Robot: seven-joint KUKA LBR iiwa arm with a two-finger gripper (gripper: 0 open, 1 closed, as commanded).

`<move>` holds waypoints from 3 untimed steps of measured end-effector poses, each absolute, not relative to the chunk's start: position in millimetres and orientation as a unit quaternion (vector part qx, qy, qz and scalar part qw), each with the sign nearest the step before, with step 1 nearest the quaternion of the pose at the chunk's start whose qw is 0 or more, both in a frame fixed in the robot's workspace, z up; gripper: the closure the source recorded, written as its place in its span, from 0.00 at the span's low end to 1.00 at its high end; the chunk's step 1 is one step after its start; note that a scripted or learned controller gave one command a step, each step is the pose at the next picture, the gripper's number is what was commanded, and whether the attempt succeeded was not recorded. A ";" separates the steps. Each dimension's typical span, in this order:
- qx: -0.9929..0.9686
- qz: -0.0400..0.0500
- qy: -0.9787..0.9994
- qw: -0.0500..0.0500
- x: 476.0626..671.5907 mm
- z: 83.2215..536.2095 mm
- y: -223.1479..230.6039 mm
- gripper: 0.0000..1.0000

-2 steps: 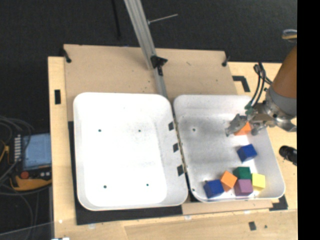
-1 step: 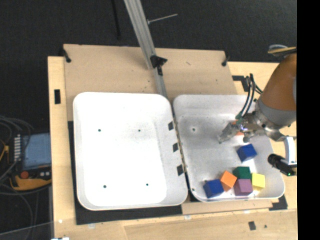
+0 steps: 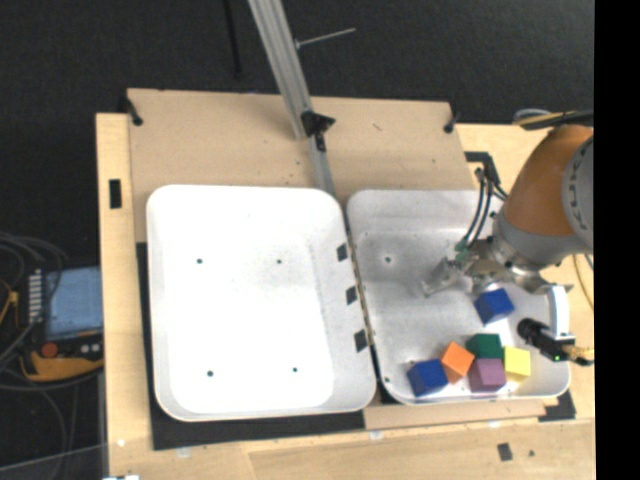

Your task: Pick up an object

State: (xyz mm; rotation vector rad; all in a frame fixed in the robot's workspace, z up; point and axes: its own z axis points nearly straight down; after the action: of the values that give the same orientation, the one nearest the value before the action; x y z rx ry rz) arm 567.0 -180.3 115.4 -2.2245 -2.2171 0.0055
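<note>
Hovering in the right bin, the pincer holds nothing; its opening cannot be told.

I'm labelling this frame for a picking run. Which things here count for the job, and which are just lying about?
For the job:
- tool
- right bin
- blue cube near the tool
- second blue cube
- orange cube
- green cube
- purple cube
- yellow cube

Lying about:
- left bin
- metal pole
- blue device with cables
</note>
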 end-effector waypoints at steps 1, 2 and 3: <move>-0.710 -0.002 -0.704 -0.002 569.0 128.8 -180.6 1.00; -0.706 -0.002 -0.708 -0.004 573.1 192.7 -178.7 1.00; -0.705 -0.001 -0.709 -0.002 574.7 232.3 -179.7 1.00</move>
State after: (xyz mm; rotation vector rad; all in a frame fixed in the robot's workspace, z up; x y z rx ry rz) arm 574.7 -179.7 232.3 -2.2193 -2.2305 -0.0045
